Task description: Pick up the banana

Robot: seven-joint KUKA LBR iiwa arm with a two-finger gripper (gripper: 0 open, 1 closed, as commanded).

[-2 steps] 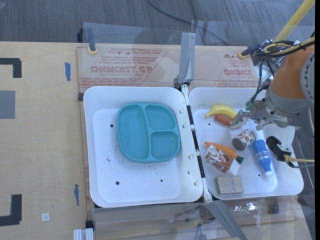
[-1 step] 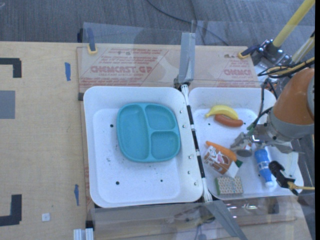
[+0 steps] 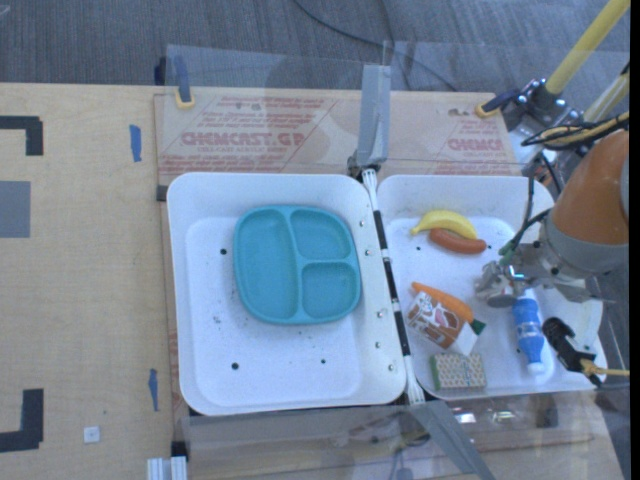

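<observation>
1. The left bin [image 3: 190,268] holds a blue-green plate [image 3: 297,264] with three parts. The plate is far to the left of the banana [image 3: 447,221].
2. The banana is yellow and lies in the right bin [image 3: 460,190], near the bin's top edge - nothing is holding it.
3. A red sausage [image 3: 458,243] lies right under the banana and touches it.
4. Further below the banana lie an orange carrot [image 3: 445,298] and a small snack box [image 3: 432,320], close together.
5. A green and tan sponge [image 3: 459,370] sits far below the banana, by the bin's bottom edge.
6. The gripper [image 3: 498,276] hangs to the right of the banana and lower down, apart from it. I cannot tell if it is spread or pressed together.
7. A blue and white bottle [image 3: 527,328] lies still further right of the banana, just under the gripper.
8. The grey and orange arm [image 3: 590,213] is furthest right of the banana.
</observation>
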